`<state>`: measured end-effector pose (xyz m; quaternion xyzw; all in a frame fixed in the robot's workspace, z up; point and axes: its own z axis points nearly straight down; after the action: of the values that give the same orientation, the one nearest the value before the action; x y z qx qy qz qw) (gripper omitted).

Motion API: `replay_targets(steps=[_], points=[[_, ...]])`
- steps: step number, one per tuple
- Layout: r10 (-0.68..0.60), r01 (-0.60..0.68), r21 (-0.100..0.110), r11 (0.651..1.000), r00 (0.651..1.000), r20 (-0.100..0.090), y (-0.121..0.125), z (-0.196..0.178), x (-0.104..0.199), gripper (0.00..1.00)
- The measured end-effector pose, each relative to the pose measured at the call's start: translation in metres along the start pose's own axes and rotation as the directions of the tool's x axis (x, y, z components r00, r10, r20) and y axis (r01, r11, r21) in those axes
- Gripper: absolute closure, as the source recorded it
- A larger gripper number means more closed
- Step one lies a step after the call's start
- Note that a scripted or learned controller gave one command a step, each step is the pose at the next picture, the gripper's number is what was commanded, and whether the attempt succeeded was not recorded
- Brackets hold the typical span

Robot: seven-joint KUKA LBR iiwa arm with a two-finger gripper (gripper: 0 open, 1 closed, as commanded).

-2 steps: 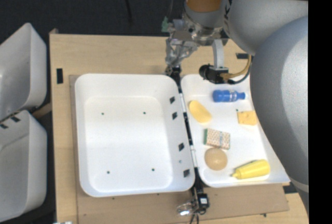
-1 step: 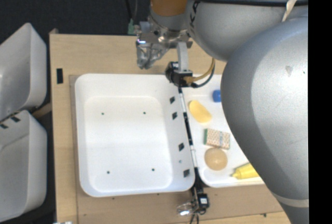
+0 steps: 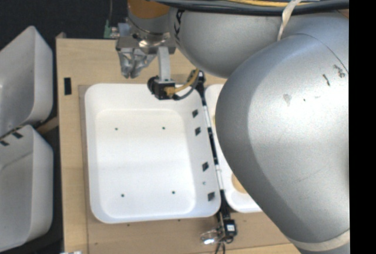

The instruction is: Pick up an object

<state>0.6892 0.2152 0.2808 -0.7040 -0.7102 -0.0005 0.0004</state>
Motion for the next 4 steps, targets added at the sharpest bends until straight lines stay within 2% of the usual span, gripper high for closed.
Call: replay_targets(steps=[1,2,3,4], points=[[0.006,-0.006,0.001,1.0,1.0,0.004,0.001,0.0,-0.006,0.0],[0.005,-0.005,-0.017,1.0,1.0,-0.003,-0.028,-0.265,-0.008,0.0],[0.002,-0.002,0.002,1.0,1.0,0.006,-0.025,-0.261,-0.009,1.0],[0.01,-0.01,0.021,1.0,1.0,0.009,-0.033,-0.081,-0.019,1.0]])
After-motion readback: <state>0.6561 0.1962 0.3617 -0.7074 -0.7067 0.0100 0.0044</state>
